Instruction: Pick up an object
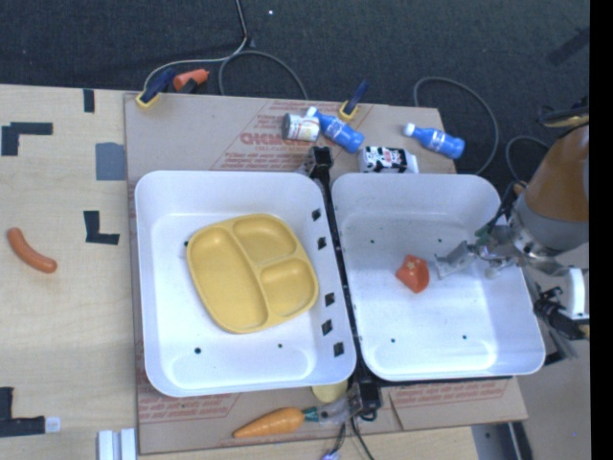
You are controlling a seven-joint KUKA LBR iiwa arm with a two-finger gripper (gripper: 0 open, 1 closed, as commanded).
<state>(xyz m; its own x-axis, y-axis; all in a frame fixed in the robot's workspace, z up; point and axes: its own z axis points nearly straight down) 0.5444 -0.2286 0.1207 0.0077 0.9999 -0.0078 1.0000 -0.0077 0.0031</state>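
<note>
bench point(57, 353), two white bins point(153, 353), carrot point(270, 422)

Grey arm with an orange band enters from three o'clock, wrist angled toward nine o'clock. Its claw point(450, 260) reaches low and slender; finger spacing is too small to tell.

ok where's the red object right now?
In the camera view, the red object lies on the floor of the right bin, left of centre, just left of the gripper reaching in from the right.
</note>
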